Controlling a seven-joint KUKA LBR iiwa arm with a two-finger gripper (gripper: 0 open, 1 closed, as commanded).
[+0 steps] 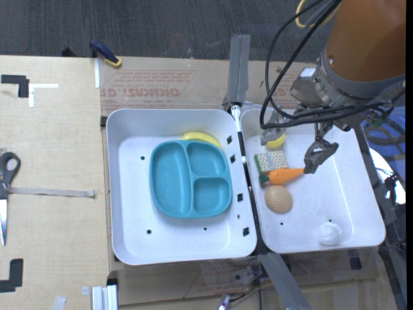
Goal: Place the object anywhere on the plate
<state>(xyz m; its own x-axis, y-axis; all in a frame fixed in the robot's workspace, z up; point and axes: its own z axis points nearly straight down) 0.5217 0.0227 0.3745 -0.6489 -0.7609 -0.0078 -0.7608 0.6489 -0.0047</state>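
In the right bin (326, 196), towards its left half, an orange carrot (286, 175), lying flat and roughly crosswise, thick end pointing right. Touches or nearly touches a small green-patterned block (263, 163) at its left end; sits just above a beige, egg-shaped piece (278, 199). Further up the same bin, a small yellow piece (275, 141) under a grey bracket. Well apart, in the bin's lower right corner, a small white lump (330, 232). Just beside the carrot's right end, the dark gripper (318, 155), hanging low over the bin floor with nothing seen in it; impossible to tell whether the jaws are apart or together. Above it, the grey wrist and the broad orange band (368, 24) of the arm, with black and yellow cables (284, 41) looping to the left. In the left bin (129, 199), a blue plate (190, 178) with three compartments, sitting near the middle and holding nothing. Behind the plate's far edge, a yellow thing (200, 136), mostly hidden, kind unclear. Under the far ends of both bins, a sheet of brown cardboard (161, 82) with red printing. On the pale wooden table (51, 141), at the far left, a pair of scissors (6, 173), only partly in view.
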